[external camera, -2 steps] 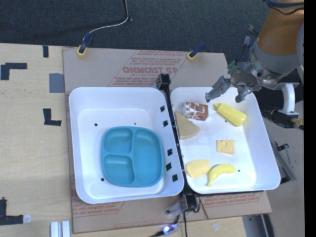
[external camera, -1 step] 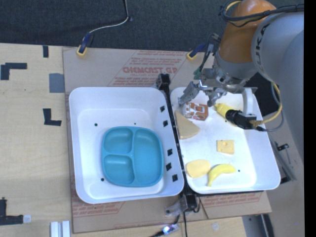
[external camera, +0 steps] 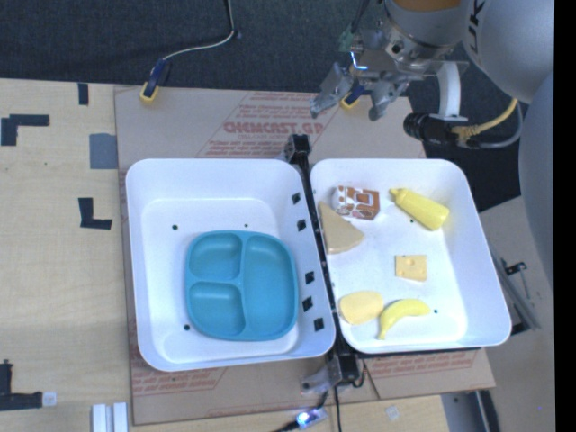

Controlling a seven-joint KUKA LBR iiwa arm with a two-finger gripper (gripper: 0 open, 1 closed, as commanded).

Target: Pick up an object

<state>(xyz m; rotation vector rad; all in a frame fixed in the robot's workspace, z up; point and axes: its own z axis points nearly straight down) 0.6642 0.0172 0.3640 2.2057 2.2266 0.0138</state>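
The gripper (external camera: 353, 97) hung with fingers spread wide and empty above the bench behind the right bin (external camera: 468, 327), where a mustard bottle (external camera: 419, 208), probably light, stiff, slippery plastic, lay best pinched across its middle

Bench (external camera: 54, 241): pale wood-tone top, black angular marks at left.
Cardboard sheet (external camera: 252, 124): brown, red lettering, flat under both bins.
Backdrop (external camera: 108, 16): dark fabric, thin cable (external camera: 225, 16) draped across.
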